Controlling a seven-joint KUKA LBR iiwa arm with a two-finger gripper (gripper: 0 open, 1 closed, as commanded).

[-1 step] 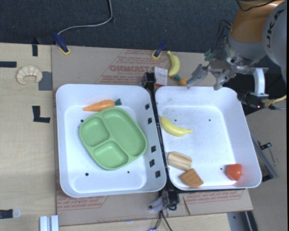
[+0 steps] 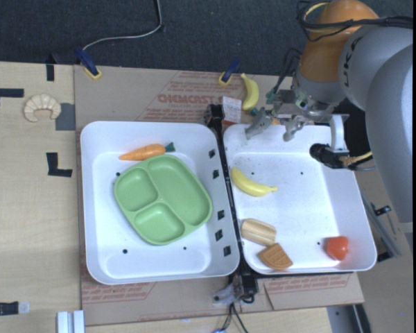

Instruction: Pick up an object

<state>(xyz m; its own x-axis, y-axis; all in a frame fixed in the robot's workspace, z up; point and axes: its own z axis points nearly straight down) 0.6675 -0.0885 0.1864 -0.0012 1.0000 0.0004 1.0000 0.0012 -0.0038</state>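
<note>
My gripper (image 2: 272, 130) hangs over the far edge of the right bin (image 2: 301, 168), its two fingers spread apart with nothing between them. A yellow banana (image 2: 252, 183) lies in the right bin, below and a little left of the gripper. Near that bin's front edge lie a tan bread roll (image 2: 258, 232) and a brown wedge of bread (image 2: 275, 257), with a red tomato (image 2: 337, 248) at the front right. In the left bin (image 2: 100, 151) a green divided plate (image 2: 162, 198) sits with an orange carrot (image 2: 144, 152) just behind it.
A second banana (image 2: 249, 91) lies on the cardboard behind the bins, beside a small white and red box (image 2: 231, 108). A croissant (image 2: 41, 107) rests on the bench at the far left. Blue clamps (image 2: 88, 63) hold the cardboard's far edge.
</note>
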